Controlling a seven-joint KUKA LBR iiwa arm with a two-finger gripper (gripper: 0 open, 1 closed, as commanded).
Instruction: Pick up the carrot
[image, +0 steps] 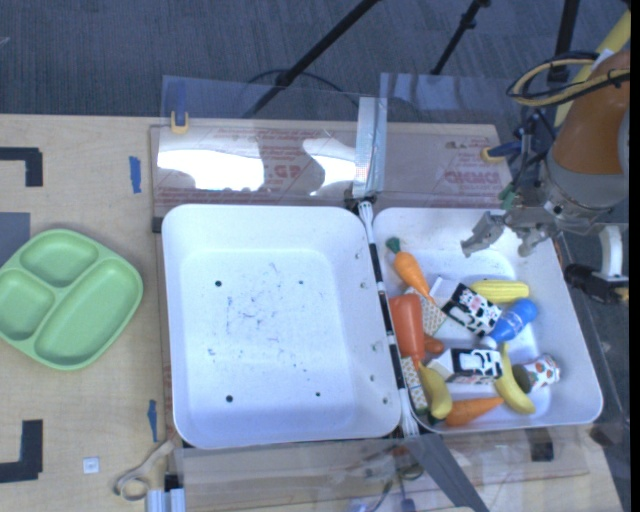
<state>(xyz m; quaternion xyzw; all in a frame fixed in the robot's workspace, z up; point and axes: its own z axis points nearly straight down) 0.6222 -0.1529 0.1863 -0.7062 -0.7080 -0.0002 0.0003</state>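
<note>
Scissors (140, 478) lie on the bench, just below the left bin's (190, 235) near corner. Right of that bin, the right bin (575, 340) holds a heap of toys. Among them the carrot (410, 271) lies near the shared wall, green tip away. Farther right the gripper (512, 233) hangs over that bin's far part, fingers spread, seemingly holding nothing.

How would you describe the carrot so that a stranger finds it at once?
Look in the right white bin, along its left wall. The carrot lies at the far end of the toy pile, slim, orange and tapered with a green top, unlike the wider orange-red piece just below it.
</note>
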